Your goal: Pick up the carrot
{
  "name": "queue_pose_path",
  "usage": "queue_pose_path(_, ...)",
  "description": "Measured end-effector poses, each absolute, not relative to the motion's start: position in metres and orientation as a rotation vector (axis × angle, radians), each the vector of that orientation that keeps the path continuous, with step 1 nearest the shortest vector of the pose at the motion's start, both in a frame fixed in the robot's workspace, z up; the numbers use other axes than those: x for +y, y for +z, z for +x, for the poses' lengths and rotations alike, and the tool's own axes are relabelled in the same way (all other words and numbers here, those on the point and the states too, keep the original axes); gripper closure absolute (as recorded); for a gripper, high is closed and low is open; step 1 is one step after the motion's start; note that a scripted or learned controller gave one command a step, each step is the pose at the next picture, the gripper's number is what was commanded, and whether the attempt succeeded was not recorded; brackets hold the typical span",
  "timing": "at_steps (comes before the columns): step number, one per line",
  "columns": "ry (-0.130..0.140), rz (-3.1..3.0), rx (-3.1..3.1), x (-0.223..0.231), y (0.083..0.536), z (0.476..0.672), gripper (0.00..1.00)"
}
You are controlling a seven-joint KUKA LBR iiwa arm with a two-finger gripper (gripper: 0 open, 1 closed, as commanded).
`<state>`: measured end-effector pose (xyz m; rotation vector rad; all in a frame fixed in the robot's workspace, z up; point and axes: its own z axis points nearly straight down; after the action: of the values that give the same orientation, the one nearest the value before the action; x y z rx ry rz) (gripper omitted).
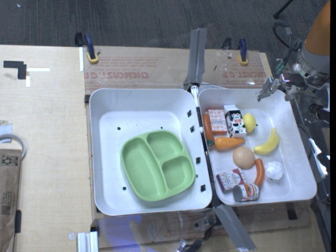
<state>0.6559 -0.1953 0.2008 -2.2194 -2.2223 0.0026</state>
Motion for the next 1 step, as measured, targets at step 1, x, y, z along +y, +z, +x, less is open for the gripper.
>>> queue_pose_path(1,0.004,-2.318,-2.119,-0.1488,0.162,0.6003,0.0)
